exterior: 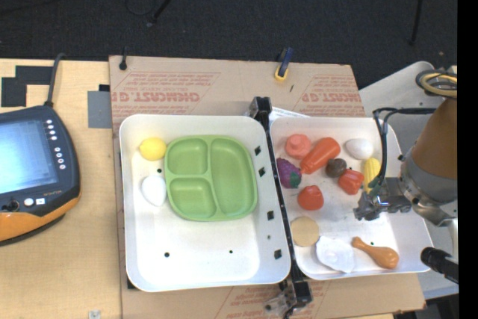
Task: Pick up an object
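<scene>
Desk: we see a tan desk [67, 250] with brown cardboard under two white bins, dark floor and cables behind.
Left bin: the left bin [194, 265] holds a green divided plate [210, 178], with a yellow ball [152, 149] and a white egg-shaped piece [154, 190] just beside its left edge.
Right bin: the right bin [407, 269] carries toy foods, among them an orange carrot [320, 154], a red tomato [311, 197], a purple piece [288, 172], a tan disc [305, 231], a yellow corn cob [371, 169] and a chicken drumstick [376, 252].
Arm: we see it reach in from the right, low over the right bin.
Pincer: the pincer [371, 205] sits just below the corn cob, above the drumstick; we cannot tell how far it is open, nor see anything in it.
Pendant: a control pendant [33, 168] lies at the far left.
</scene>
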Tool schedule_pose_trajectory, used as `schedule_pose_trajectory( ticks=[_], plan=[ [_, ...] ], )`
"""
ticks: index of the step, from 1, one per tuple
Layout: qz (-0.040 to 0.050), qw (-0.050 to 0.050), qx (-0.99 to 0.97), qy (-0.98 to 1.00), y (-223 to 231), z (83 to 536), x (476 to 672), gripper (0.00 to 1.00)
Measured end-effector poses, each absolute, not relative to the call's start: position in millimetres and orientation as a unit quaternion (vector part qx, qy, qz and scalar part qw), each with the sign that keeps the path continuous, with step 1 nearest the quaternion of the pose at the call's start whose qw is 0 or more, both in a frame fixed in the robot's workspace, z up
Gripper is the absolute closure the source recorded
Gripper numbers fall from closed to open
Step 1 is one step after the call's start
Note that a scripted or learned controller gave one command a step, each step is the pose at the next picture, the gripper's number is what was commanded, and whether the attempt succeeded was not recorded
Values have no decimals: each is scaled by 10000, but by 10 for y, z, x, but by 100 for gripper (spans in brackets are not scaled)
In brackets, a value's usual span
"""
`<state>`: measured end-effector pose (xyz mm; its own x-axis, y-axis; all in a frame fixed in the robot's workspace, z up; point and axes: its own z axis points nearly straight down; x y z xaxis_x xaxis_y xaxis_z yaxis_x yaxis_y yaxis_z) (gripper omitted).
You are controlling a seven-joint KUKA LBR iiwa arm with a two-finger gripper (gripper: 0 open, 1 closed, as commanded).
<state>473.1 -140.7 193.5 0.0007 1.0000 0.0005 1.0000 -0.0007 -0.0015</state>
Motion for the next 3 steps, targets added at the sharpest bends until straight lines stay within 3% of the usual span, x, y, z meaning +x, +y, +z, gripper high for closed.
schedule_pose_trajectory(
  ticks=[1, 3],
  plan=[
    [-3, -3, -7071, -7072, -1418, 2292, 4736, 100],
    [-3, 6, -7059, -7083, -733, 2393, 5475, 100]
  ],
)
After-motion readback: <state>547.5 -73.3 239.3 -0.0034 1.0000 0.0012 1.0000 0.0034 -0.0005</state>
